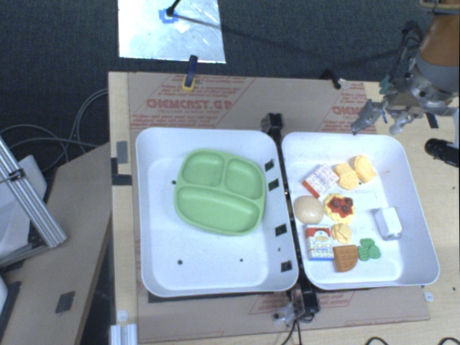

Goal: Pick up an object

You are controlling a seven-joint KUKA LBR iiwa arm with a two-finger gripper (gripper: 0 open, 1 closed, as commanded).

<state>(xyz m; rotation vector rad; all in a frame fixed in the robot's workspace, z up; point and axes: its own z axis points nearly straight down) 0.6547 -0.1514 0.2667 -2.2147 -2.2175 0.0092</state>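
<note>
Nearby: green plate (219,191) in left bin (154,214) | toy foods (338,208) in right bin (413,214)

Both bins, left (154,214) and right (413,214), look like smooth white plastic with a soft sheen. The green tray (219,191) in the left bin is matt plastic. The bench (215,103) is brown board, matt, printed in red. A foil-like sheet (171,20) at the far left shines silvery. The floor (57,42) looks like dark rough carpet
</note>
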